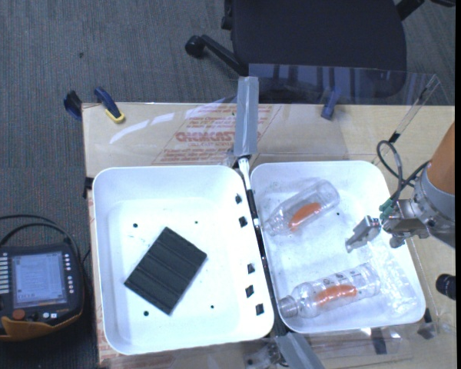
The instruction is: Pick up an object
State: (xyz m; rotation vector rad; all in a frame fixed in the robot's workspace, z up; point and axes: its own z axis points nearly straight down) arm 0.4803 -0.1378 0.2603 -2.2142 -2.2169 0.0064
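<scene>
Grey two-finger gripper point(363, 234), finger state impossible to tell, hovered between two clear plastic bottles; the nearer bottle point(334, 291) lay below-left, long axis roughly left-right.

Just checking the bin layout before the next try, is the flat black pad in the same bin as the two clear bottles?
No, the black pad lies alone in the left bin, while both clear bottles lie in the right bin.

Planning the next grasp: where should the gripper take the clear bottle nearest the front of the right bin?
Probably across the middle of the front bottle, descending from above with the fingers straddling its width. It lies flat, its long axis running left-right, cap end left.
</scene>
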